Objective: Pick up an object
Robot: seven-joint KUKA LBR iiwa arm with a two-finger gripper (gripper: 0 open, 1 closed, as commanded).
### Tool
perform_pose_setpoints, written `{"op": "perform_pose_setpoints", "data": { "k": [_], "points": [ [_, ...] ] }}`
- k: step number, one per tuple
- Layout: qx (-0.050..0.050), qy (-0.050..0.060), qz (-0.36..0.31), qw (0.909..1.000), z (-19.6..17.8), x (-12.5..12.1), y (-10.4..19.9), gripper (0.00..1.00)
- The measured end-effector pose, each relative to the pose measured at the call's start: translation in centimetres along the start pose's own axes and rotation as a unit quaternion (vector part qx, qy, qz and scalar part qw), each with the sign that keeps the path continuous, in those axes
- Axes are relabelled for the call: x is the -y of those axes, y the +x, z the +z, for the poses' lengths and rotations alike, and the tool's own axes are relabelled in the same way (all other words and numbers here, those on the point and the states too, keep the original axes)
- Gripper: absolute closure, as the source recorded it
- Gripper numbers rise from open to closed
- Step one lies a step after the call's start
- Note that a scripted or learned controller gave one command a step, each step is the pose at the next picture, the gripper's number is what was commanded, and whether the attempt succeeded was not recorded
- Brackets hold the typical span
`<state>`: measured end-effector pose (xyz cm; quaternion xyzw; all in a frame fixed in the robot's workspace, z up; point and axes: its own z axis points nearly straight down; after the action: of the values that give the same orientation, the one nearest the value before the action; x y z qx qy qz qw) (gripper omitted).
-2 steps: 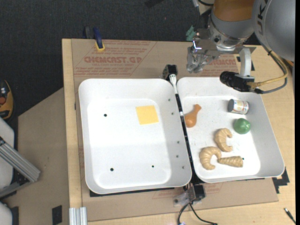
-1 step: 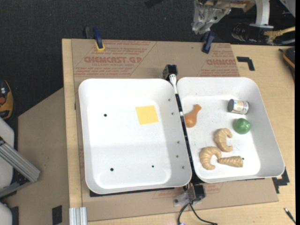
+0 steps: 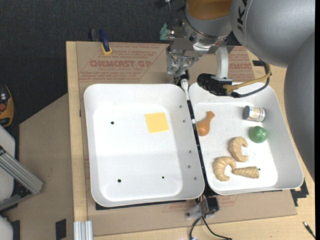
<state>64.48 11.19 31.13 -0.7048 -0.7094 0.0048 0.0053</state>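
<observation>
My gripper (image 3: 179, 70) hangs over the back rim where the two bins meet, with nothing visibly in it. A flat yellow square (image 3: 157, 122) lies in the left bin (image 3: 95, 134). In the right bin (image 3: 280, 154) lie an orange drumstick (image 3: 205, 123) near the dividing wall, a small silver can (image 3: 254, 113) on its side, a green ball (image 3: 258, 134), two croissants (image 3: 239, 148) (image 3: 223, 167) and a tan cone-shaped piece (image 3: 246, 172). All of these sit in front of the gripper, apart from it.
The grey arm (image 3: 280, 19) and its orange band (image 3: 210, 1) cover the upper right. A black cable fitting (image 3: 214, 84) hangs over the right bin's back left corner. Brown cardboard (image 3: 125, 59) lies under both bins, and a blue-yellow clamp (image 3: 104, 41) sits at its back edge.
</observation>
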Motion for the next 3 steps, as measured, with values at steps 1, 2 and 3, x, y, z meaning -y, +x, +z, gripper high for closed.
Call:
{"op": "perform_pose_setpoints", "data": {
  "k": [1,2,3],
  "points": [
    [-0.003,-0.017,0.0,0.9999,-15.9,3.1,3.3,1.0],
    [0.002,0.001,0.001,1.0,4.4,3.0,9.8,1.0],
    [-0.003,-0.018,0.002,0.9998,-22.6,3.0,11.3,1.0]
  ]
}}
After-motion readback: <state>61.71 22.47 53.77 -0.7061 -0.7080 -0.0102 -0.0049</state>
